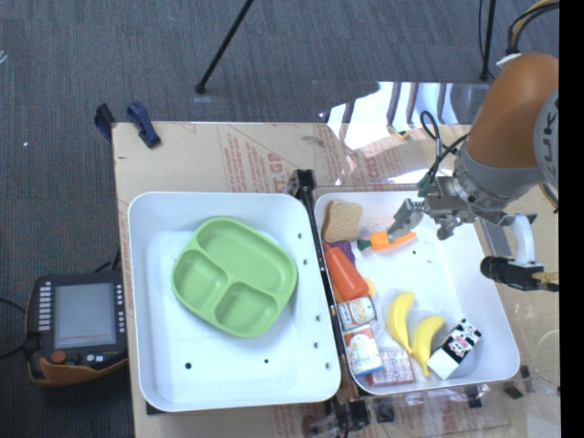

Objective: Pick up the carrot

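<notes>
**A:** While you look for the carrot (391, 241), find it in the right bin (493, 322), up near the far wall, lying flat with its green top toward the slice of bread (342, 219) and its orange body toward the arm.

**B:** And the gripper (404, 219)?

**A:** It sits right over the carrot's orange end. One of the fingers (401, 215) comes down at the carrot's upper side, and the orange tip seems to lie against or between the fingers. You can read them as closed about that end, though the carrot rests on the bin floor, so I judge the grasp made but not proven.

**B:** Why so far out on the tip?

**A:** Likely for room. The bread crowds the green end, and the orange bottle (346, 275) lies just below it. The free end is the easy approach.

**B:** Anything else nearby?

**A:** Two bananas (412, 328) and some small packets (363, 336) lie well toward the near wall. The green plate (235, 277) sits alone in the left bin (155, 336) on the surface.
</notes>
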You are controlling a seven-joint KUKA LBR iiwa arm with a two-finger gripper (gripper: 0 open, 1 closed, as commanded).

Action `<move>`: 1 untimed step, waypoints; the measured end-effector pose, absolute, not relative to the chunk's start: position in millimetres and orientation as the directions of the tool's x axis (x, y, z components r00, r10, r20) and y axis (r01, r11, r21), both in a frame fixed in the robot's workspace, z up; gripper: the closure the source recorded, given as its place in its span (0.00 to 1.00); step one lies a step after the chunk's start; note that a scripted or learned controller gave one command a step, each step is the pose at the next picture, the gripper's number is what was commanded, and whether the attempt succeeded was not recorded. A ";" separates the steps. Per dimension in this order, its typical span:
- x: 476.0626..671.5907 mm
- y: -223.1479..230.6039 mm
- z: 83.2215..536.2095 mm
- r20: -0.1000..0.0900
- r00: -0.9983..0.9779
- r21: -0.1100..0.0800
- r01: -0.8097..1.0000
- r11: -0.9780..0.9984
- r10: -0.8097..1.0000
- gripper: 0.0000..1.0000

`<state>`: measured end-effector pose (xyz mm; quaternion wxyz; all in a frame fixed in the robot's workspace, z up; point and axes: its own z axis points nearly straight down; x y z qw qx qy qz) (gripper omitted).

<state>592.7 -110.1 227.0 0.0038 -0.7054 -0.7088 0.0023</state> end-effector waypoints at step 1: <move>628.7 -141.0 145.0 0.001 0.068 -0.016 0.998 -0.068 0.998 0.00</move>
